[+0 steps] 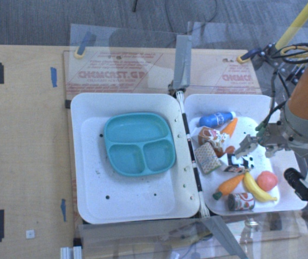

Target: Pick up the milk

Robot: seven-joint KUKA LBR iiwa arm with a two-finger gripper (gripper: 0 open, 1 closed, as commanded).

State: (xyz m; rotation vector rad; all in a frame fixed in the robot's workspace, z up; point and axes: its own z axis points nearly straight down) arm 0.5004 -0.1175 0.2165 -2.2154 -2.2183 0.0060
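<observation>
Lower right of frame: a can (241, 201), banana (258, 188), carrot (230, 184) and red fruit (267, 179) lie in the right bin (251, 101). Above them, the milk (239, 162) carton, cow-patterned, lies partly obscured beneath the gripper (246, 146); whether its jaws are open cannot be determined. Further up, a blue bottle (217, 118). The left bin (89, 144) holds a teal plate (139, 143).
</observation>
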